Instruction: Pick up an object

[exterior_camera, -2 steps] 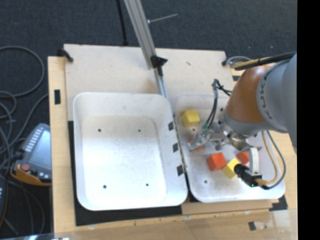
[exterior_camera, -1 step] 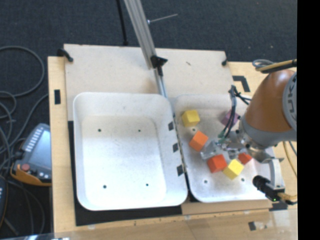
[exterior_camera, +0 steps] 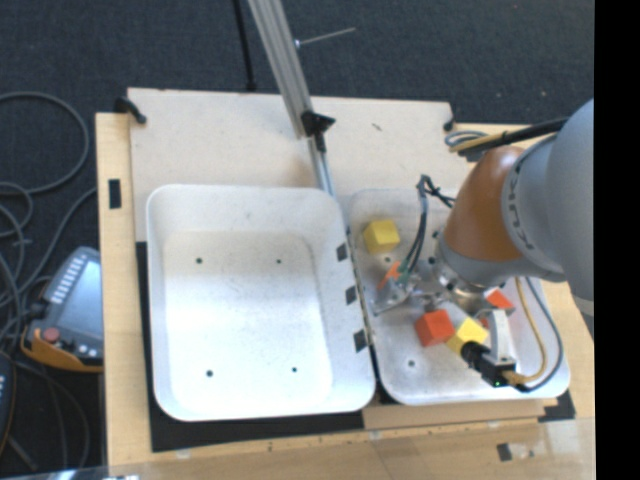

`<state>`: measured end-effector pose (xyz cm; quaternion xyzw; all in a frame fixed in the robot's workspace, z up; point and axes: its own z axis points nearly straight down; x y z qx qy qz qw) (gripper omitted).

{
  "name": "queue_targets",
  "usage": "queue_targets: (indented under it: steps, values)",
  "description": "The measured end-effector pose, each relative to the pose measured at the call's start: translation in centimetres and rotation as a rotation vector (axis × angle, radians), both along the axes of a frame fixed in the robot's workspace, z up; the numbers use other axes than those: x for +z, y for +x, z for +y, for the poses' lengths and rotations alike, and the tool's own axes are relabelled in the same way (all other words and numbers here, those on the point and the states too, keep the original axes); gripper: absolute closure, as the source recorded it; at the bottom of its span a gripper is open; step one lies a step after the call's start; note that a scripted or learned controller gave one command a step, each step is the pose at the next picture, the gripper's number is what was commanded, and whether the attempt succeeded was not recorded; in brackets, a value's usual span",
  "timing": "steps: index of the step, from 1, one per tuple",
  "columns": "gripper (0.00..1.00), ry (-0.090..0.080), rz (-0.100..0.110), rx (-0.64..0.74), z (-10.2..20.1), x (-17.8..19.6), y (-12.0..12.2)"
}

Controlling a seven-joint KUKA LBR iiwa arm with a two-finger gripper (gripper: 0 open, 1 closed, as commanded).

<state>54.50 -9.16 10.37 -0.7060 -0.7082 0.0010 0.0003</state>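
Right of centre, the gripper (exterior_camera: 405, 286) is seen lowered into the right bin (exterior_camera: 400, 383), finger state indiscernible, near a yellow block (exterior_camera: 381, 235) and an orange block (exterior_camera: 433, 327).

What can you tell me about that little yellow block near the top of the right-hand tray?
The small yellow cube-shaped block looks solid and matte, perhaps foam or painted wood, with soft edges. It sits flat on the floor of the right shallow white bin, towards its far left corner, turned slightly askew. It stands apart from the orange block nearer the camera. The grey robot arm hangs to its right without touching it.
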Motion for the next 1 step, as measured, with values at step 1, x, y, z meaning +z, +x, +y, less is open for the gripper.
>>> queue_targets:
  steps: [1]
  values:
    - [0.0, -0.001, -0.008, 0.001, -0.79, -0.66, 7.8]
